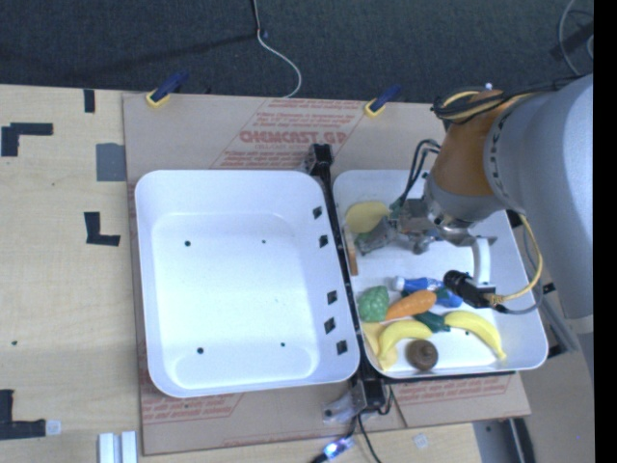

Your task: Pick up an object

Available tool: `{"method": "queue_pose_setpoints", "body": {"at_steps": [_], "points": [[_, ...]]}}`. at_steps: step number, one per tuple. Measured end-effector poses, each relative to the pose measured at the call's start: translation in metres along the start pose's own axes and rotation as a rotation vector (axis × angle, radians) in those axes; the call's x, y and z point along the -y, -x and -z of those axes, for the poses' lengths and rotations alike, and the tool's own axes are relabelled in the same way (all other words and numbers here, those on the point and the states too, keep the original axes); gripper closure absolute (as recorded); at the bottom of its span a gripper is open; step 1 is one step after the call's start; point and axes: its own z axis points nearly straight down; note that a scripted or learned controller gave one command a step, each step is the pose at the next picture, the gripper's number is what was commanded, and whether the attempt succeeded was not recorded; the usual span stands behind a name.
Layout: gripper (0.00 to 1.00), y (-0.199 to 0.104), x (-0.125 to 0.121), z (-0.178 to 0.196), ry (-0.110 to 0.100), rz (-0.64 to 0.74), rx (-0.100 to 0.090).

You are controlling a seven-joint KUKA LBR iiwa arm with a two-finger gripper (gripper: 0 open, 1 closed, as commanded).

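- Dark grey carpet fills the far part of the scene, and a pale wooden bench (58,287) with black tape marks spreads below it.
- On the bench lies a cardboard sheet (280,138) with red print, held at its far edge by two blue-and-yellow clamps.
- Two shallow white bins sit side by side on the cardboard: the left bin (154,201) shows bare floor with a few small dark dots, and the right bin (525,350) holds all the objects.
- A grey arm with an orange band (463,157) reaches in from the right and hangs over the far half of the right bin.
- Its gripper (381,237) points left, toward the divider between the bins, just beside a pale yellow rounded object (364,215) at the bin's far left corner.
- Whether the fingers are parted or closed is not clear from this angle, and I cannot tell if anything sits between them.
- Nearer the camera, a cluster of toy food lies on the bin floor: a green leafy piece (374,304), an orange carrot (413,304) touching it, and something blue (424,285) just behind the carrot.
- Two yellow bananas (477,328) curve along the near side, with a brown round object (421,355) between them, close to the near wall.
- A thin white cable (275,56) trails across the carpet to the cardboard's far edge.
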Motion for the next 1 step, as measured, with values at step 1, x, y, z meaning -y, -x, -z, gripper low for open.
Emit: {"method": "queue_pose_setpoints", "body": {"at_steps": [1], "points": [[0.00, 0.0510, 0.0482, 0.0043, -0.006, -0.008, 0.001]]}}
